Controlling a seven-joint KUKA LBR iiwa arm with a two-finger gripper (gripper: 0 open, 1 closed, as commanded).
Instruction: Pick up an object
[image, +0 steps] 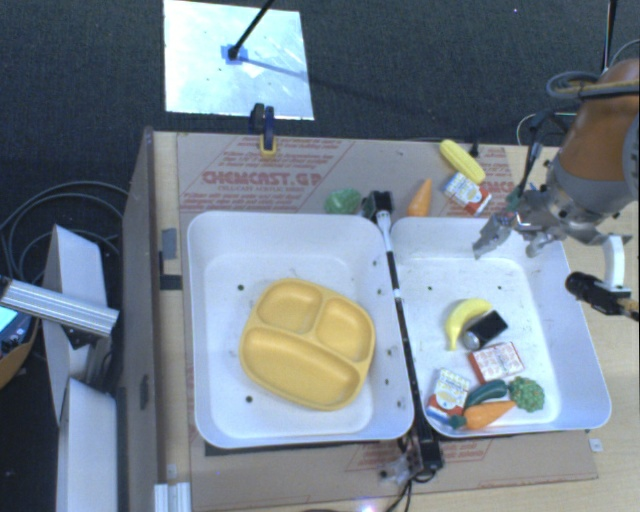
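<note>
My gripper (512, 241) hovers over the far right part of the right bin (560, 330), its two fingers spread apart and nothing between them. In the same bin, nearer the front, lie a yellow banana (464, 320) touching a small black block (488, 327), a red-and-white packet (497, 360), a second packet (450, 385), an orange carrot (490, 412) and a green broccoli (527, 393). These all lie well in front of the gripper. The left bin (215, 300) holds a yellow divided plate (305, 343).
Behind the bins on the cardboard lie a second banana (462, 160), a small packet (467, 190), a carrot (421, 198), a green item (343, 202) and a black piece (378, 203). A yellow clamp (264, 128) stands at the board's far edge. Cables lie at the left.
</note>
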